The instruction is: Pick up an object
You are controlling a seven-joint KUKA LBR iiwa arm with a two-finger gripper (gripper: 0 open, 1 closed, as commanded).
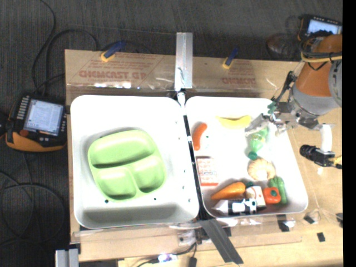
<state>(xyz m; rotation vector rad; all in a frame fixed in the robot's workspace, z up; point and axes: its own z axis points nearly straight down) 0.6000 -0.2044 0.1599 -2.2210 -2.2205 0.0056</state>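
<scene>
The pincer (266, 122) is seen at the upper right corner of the right bin (297, 174), with the grey arm and its orange band reaching in from the right over the counter (83, 60). Whether it is spread or pressed together cannot be told, since its tip is blurred against a pale clutter. A green object (256, 144) lies just below it, near a yellow banana-like piece (233, 120); further down the bin a carrot (229, 191) and a red sausage-like piece (198, 133) are found. The step in hand is judged to be the approach to a grasp. A clean descent onto one object would be called for next. The left bin (80, 143) carries a green divided tray (127, 163).
</scene>
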